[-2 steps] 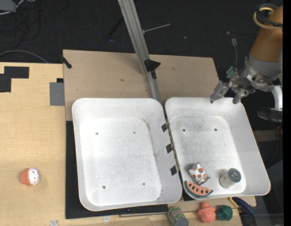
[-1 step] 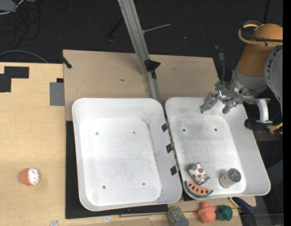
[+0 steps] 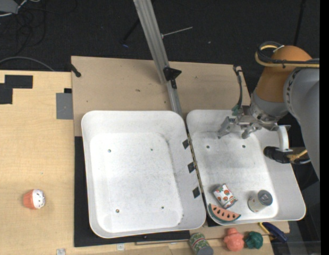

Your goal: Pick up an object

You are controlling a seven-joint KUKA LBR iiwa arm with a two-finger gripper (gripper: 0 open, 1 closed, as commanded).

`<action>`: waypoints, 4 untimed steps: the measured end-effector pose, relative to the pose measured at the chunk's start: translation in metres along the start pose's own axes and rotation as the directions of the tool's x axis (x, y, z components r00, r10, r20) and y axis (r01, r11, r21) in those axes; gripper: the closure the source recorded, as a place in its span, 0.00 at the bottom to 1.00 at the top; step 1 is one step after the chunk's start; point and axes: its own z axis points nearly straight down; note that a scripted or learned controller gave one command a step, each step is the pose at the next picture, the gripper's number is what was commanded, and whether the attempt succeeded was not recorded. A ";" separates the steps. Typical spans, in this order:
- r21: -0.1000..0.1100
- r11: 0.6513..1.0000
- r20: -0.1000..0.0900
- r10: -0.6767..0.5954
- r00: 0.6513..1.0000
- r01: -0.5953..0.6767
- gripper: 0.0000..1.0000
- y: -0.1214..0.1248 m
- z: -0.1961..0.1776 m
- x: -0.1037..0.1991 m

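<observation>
My gripper hangs spread and empty over the right bin's far end. The small printed carton lies near the front rim: probably light, stiff, crushable. I judge its flat sides best.

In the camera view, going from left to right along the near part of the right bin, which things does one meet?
Watermelon slice toy on the bin's near rim, then the small red-and-white carton, then the grey cylinder.
</observation>
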 end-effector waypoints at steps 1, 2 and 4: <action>-0.007 1.000 0.002 -0.001 1.000 0.001 1.00 0.002 -0.015 0.000; -0.014 1.000 0.003 0.003 1.000 -0.003 1.00 0.003 -0.078 0.004; -0.005 1.000 0.000 0.003 1.000 -0.003 1.00 -0.019 -0.108 0.040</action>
